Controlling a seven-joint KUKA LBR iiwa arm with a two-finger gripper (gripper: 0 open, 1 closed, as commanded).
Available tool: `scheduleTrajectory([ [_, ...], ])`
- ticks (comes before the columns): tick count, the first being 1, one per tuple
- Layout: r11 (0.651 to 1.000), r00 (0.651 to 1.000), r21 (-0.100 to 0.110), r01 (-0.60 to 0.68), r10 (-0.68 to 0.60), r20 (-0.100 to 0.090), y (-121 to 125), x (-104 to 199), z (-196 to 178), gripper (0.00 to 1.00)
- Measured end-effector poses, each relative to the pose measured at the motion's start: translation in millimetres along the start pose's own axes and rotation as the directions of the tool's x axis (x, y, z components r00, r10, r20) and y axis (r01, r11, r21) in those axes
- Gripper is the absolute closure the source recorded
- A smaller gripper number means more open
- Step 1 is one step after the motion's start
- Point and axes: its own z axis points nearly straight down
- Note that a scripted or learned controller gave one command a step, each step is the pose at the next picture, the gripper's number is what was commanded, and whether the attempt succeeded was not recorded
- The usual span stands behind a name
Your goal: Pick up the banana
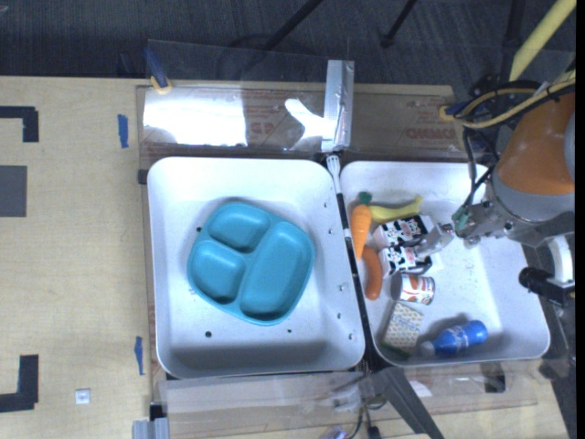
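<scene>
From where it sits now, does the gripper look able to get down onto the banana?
Probably yes, but tightly: the banana lies uncovered from above, though the carrot and a black-and-white box crowd it, beside the gripper.

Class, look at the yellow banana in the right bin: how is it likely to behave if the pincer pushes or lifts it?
The curved yellow banana lies flat, so it would probably slide or pivot rather than roll. It rests against the orange carrot and the black-and-white patterned item, so a push would likely nudge them too. Its smooth, narrow body may slip from the pincer.
</scene>
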Motion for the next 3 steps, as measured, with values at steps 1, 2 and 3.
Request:
scheduleTrajectory([
  [1, 0.995, 0.995, -0.001, 0.102, -0.102, 0.001, 54.7, 16.7, -25.7, 0.0],
  [2, 0.967, 0.967, -0.002, 0.256, -0.256, 0.001, 84.9, 25.5, 29.2, 0.0],
  [3, 0.967, 0.967, -0.004, 0.256, -0.256, 0.002, 85.3, 26.1, 19.2, 1.0],
])
